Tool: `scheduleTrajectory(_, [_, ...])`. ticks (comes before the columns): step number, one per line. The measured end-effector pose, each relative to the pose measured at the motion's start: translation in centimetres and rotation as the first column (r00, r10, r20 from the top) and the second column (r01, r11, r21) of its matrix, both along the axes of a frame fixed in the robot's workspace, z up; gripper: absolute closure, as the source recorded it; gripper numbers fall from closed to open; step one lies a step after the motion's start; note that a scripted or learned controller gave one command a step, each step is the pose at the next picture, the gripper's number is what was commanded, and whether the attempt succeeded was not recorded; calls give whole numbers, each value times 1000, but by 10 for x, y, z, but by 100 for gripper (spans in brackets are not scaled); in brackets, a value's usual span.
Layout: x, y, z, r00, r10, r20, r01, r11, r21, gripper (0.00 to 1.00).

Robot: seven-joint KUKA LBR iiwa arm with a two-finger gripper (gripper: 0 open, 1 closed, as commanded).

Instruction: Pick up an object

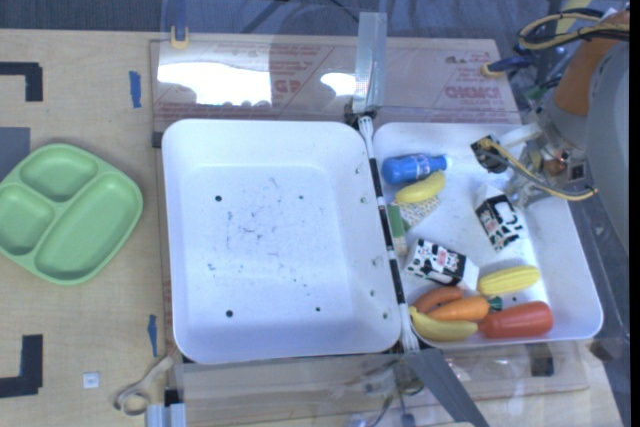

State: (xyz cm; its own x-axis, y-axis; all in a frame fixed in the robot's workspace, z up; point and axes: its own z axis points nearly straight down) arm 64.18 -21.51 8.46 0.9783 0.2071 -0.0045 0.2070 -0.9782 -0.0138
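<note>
Claw [500, 183], grip state unclear, just above black-and-white box [500, 221] in right bin [585, 275].

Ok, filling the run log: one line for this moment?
stage: approach | tool: over right white bin | nearest: black-and-white patterned block | grasp: none seen

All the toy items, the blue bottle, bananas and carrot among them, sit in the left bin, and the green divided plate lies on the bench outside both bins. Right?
Not quite. The camera view shows the blue bottle, bananas and carrot in the right bin, not the left. The green divided plate does lie on the bench outside both bins.
</note>
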Motion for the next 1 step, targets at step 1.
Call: scheduleTrajectory(1, [19,0,0,1000,11,1,-11,1000,-1,100])
